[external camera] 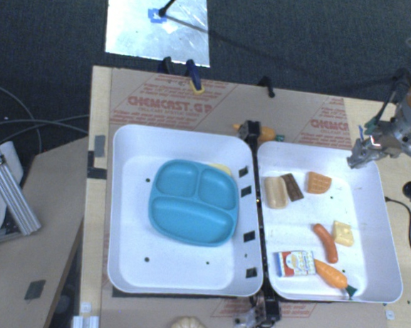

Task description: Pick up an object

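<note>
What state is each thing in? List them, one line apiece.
gripper: above the right bin's far right corner, nothing seen in it
blue tray: flat in the left bin, its compartments bare
waffle piece: flat in the right bin
sausage: lying beside the cheese piece
carrot: lying at the near edge
small carton: lying flat, next to the carrot

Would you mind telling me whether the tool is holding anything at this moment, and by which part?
Nothing is held: the tool hangs above the right bin's far corner.
</note>
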Motion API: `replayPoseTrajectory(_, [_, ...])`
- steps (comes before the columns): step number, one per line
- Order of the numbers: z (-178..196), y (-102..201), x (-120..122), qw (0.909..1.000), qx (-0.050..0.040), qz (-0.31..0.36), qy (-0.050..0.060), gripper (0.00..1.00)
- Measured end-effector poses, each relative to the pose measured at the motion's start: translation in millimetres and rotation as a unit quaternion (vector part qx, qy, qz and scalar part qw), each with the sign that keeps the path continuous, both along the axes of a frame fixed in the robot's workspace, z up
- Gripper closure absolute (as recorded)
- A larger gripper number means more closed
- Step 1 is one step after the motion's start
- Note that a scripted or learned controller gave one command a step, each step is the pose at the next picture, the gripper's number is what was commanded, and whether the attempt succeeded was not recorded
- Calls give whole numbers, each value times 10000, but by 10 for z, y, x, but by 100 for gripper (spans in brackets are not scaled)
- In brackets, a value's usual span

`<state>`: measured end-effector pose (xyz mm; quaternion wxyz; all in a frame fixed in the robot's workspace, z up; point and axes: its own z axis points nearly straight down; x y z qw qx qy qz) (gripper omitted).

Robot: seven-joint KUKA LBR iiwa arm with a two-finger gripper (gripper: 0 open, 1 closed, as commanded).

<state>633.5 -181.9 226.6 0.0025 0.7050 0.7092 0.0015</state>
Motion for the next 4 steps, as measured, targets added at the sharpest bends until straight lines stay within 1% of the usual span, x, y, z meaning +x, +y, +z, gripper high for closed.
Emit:
replayPoseTrajectory(1, [106,561,-3,10000,14,20,9,100])
replayPoseTrajectory(3, [-125,1653,-91,10000,17,22,19,100])
replayPoseTrajectory(4, [-113,1687,-96,10000,7,3,16,100])
